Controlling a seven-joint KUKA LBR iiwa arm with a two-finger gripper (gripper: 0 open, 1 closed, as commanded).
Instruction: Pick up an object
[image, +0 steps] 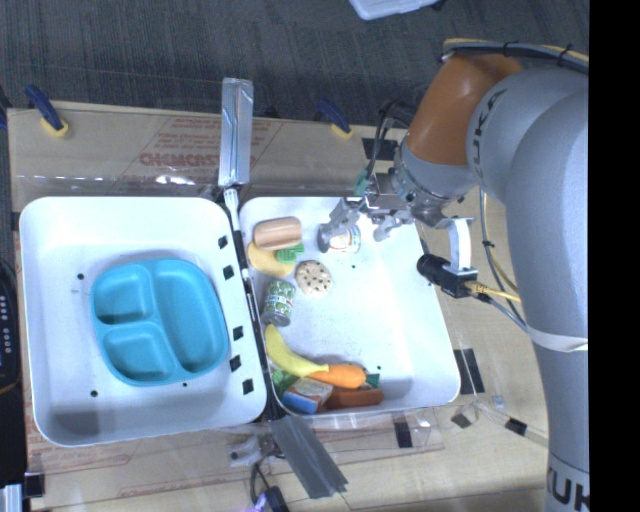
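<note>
You see two white bins: the left bin (50, 300) holds a bright blue divided tray (158, 320). In the right bin (420, 330) you have a yellow banana (285, 355), an orange carrot (342, 376), a tan cookie with dark speckles (314, 277), a brown-and-cream bun (277, 233) and a greenish can (279, 301), its label too blurred to read. The arm (540, 190) is grey with an orange band (455, 105); the surface (130, 150) looks pale brown with reddish print.

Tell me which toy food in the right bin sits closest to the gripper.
The round speckled cookie, just below-left of the gripper. The hotdog bun is slightly farther left; the banana and carrot lie at the bin's near end.
</note>
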